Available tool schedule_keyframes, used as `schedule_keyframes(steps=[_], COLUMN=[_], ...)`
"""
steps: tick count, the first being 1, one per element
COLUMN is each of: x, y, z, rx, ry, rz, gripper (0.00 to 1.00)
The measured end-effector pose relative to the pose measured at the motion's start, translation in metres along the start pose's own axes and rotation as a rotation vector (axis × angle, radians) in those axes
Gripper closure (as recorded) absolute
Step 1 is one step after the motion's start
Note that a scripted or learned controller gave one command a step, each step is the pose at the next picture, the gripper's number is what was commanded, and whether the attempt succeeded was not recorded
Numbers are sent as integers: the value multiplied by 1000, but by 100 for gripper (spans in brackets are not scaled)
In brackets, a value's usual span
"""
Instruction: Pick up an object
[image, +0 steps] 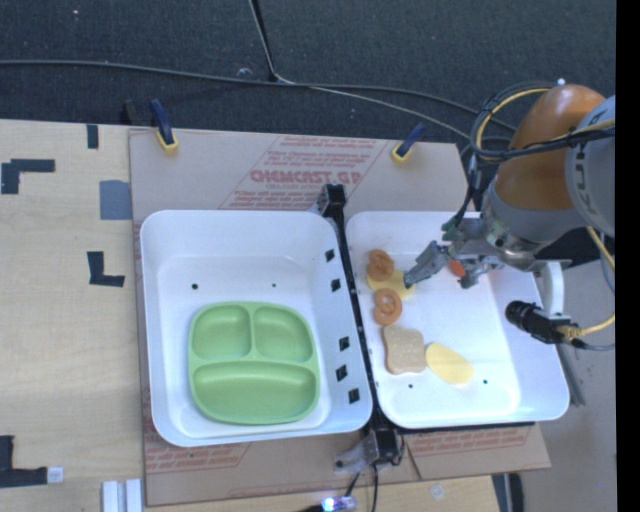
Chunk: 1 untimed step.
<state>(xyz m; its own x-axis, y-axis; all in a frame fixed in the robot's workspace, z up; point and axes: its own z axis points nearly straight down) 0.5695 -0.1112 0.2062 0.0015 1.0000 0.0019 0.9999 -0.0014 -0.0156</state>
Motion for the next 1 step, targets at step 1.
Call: schedule_keyframes(steps=[1], x=[0], y=[3], z=[-8], rx=[-14], ry=[-2], rz=[-3], gripper=[0])
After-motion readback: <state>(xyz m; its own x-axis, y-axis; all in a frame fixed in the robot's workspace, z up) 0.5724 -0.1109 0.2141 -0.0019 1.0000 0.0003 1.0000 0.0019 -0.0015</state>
